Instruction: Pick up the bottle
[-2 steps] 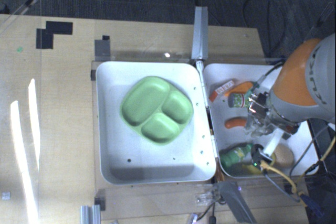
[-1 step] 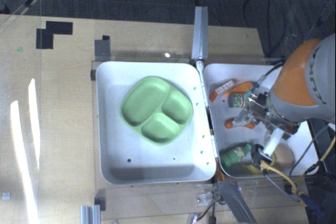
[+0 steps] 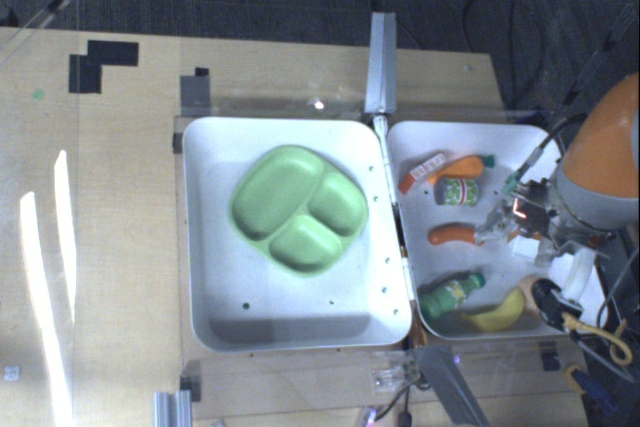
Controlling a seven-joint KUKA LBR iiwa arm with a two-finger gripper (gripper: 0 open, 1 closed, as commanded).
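A green bottle (image 3: pixel 451 294) with a yellowish label lies on its side at the front of the right bin (image 3: pixel 420 140), next to a yellow banana (image 3: pixel 501 312). An orange bottle-like item (image 3: pixel 445 168) with a white label and a green tip lies at the back of the same bin. My gripper (image 3: pixel 505 223) hangs low over the right side of that bin. It is just right of a small orange-red item (image 3: pixel 455 235) and above and to the right of the green bottle, apart from it. Nothing visibly sits in the gripper.
A green can (image 3: pixel 458 192) stands near the back of the right bin. The left bin (image 3: pixel 210 315) holds a green divided plate (image 3: pixel 298 206). The arm's orange band (image 3: pixel 605 150) and cables crowd the right bin's right edge. A metal divider (image 3: pixel 382 65) stands behind the bins.
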